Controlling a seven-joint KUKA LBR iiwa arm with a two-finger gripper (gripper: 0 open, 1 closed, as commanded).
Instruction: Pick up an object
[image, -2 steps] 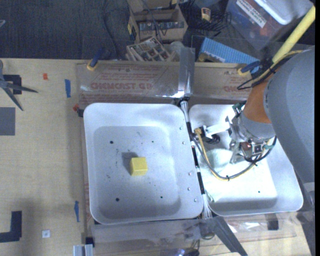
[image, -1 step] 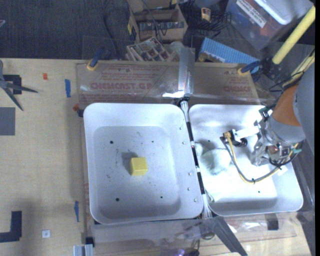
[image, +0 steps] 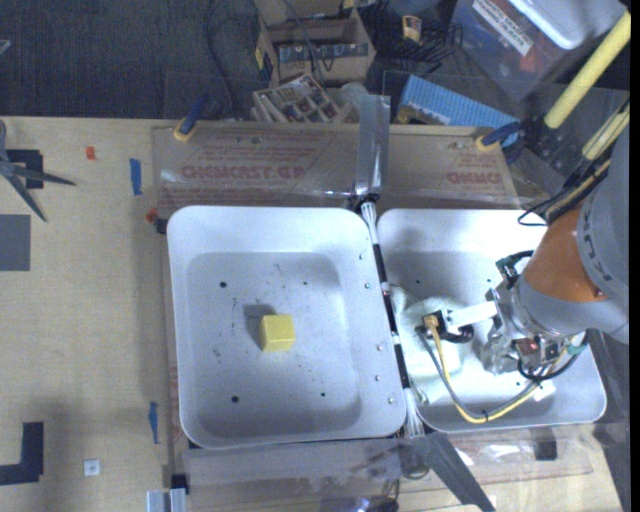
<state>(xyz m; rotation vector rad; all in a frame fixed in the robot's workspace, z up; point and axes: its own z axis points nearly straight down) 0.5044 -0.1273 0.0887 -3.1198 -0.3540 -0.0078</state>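
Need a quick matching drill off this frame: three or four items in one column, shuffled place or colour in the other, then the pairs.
Items:
1. yellow block
2. pincer
3. yellow cable
4. blue tape strip

Places:
A. over the right bin
B. on the bench, left of both bins
C. on the floor of the left bin
D. looping along the right bin's front

Pairs: 1-C, 2-A, 3-D, 4-B

We see a pale wooden bench with strips of blue tape stuck to it. Beyond its far edge lies dark carpeted floor, cluttered with a wooden crate of parts, tangled black cables and a blue corrugated panel. A yellow bar slants across the upper right corner.
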